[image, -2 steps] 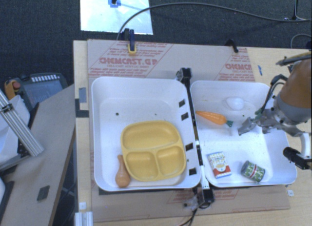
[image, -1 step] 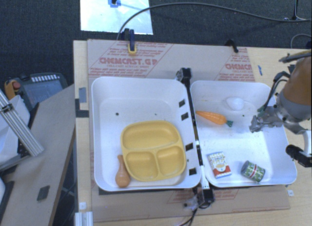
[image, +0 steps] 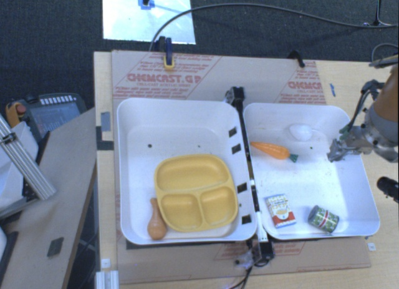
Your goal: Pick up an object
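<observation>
1. The hand (image: pixel 336 151) sits at the right rim of the right bin (image: pixel 361 185), low over the white floor; whether it is spread or pressed together I cannot tell, as it shows as a small dark-and-grey cluster.
2. Nothing is visible between its tips.
3. The grey arm (image: pixel 381 125) reaches in from the right edge, with its orange band at the very border.
4. In the right bin, an orange carrot (image: pixel 271 150) with a green end lies near the left wall, pointing toward the hand but well apart from it.
5. A pale, roundish white object (image: pixel 301 132) rests just above the carrot, toward the far wall; it is hard to make out against the bin.
6. A small carton (image: pixel 280 210) with a red lower edge lies near the front wall, and a green can (image: pixel 323 218) lies on its side just to the right of it.
7. The left bin (image: pixel 134 175) holds a yellow divided tray (image: pixel 196 191), with a tan wooden pear-shaped piece (image: pixel 156 221) touching its front left corner.
8. Both bins rest on a cardboard sheet (image: pixel 199 77) on the surface.
</observation>
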